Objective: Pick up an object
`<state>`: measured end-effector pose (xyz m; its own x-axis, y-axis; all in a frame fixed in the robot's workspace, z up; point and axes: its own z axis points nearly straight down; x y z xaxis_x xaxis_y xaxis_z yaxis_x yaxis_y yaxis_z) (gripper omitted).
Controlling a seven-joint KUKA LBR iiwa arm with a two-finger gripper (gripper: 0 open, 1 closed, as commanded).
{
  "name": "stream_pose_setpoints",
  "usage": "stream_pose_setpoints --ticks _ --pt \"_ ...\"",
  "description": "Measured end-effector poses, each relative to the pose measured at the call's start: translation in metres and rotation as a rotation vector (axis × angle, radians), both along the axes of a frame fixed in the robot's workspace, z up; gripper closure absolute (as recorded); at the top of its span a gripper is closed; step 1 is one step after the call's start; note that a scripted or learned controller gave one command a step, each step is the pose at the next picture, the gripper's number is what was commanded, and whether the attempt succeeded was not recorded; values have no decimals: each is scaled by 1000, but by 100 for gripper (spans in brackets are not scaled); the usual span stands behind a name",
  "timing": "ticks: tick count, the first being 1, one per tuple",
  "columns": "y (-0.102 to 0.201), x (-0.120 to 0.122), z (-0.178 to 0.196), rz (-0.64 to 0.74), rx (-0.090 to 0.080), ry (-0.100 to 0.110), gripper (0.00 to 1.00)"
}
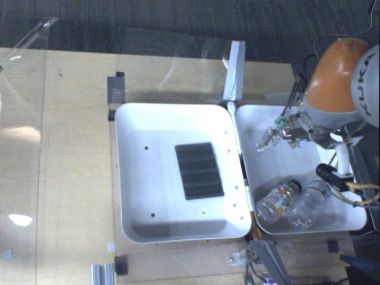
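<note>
Camera view, tabletop: a pale wooden tabletop [65, 159] carries two shallow white bins side by side, the left bin [133, 123] at the frame's centre and the right bin [356, 221] at its right.
Left bin: a dark ribbed rectangular pad [199, 170] lies flat near the middle, its long axis running from upper left to lower right, nearly up and down the frame.
Right bin: two clear plastic bottles lie on their sides at the lower part, touching each other.
First bottle [276, 200]: long axis slants from lower left to upper right, cap end toward the upper right.
Second bottle [309, 205]: just right of the first, slanted the same way, cap end toward the upper right.
Arm: grey with an orange band [333, 76], at the upper right.
Pincer [268, 139]: over the upper left of the right bin, pointing left and down, well apart from the bottles; nothing shows between its fingers; whether they are parted, I cannot tell.
</note>
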<state>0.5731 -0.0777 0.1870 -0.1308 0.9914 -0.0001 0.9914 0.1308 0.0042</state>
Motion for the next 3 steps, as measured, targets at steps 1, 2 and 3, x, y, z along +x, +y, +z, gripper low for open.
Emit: stream_pose_setpoints --ticks 1,2,3 --pt "-42 -65 -74 -7 0 2 0" --pt "-21 -61 -96 12 -3 -18 0" --pt "-19 -58 -85 13 -1 -24 100"
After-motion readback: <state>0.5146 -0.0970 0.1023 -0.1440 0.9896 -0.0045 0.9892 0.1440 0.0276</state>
